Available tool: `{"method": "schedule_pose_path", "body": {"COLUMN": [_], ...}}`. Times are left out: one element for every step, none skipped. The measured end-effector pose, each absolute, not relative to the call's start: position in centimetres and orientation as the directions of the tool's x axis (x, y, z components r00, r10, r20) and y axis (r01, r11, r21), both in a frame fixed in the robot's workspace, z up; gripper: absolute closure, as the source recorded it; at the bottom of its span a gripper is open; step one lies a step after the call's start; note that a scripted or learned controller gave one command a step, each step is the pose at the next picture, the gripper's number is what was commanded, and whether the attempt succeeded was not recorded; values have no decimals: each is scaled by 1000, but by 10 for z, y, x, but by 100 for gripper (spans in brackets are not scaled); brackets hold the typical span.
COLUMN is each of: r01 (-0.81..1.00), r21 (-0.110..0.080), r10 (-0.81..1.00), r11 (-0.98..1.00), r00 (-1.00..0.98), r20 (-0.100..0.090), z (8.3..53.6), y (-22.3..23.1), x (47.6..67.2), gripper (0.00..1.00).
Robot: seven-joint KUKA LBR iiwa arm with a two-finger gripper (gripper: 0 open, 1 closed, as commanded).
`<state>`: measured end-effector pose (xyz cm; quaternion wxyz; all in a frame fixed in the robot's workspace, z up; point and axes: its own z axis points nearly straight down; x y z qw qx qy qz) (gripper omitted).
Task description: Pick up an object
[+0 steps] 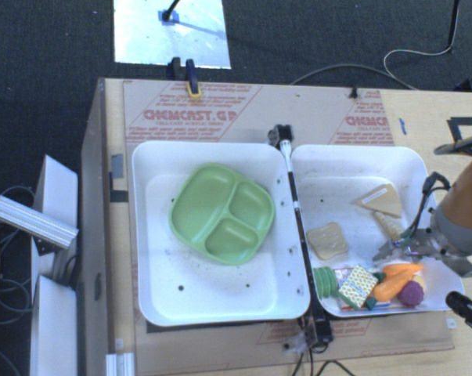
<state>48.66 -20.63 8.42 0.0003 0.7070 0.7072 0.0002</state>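
left bin (pixel 153 233): green tray (pixel 222 212). right bin (pixel 337 163): toy food. gripper (pixel 408 247) fingers: cannot tell.

Red "CHEMCAST GP" printed on the bench sheet (pixel 190 116); repeated at its right.

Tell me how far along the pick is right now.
Nothing looks picked yet. The grey arm's end effector sits low over the right white bin, near the orange toy carrot and purple round toy, which lie on the floor. Grasp and lift remain.
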Motion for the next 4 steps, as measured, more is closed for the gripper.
{"method": "schedule_pose_path", "body": {"r01": [1000,1000,1000,1000], "r21": [4,4,1,4], "r10": [1000,1000,1000,1000], "r11": [1,1,1,1], "r00": [-1,-1,-1,-1], "r20": [-1,-1,0,-1], "z": [95,95,84,95], "y": [-207,-207,-206,-207], "x": [488,488,487,488], "gripper": [100,0,0,100]}}
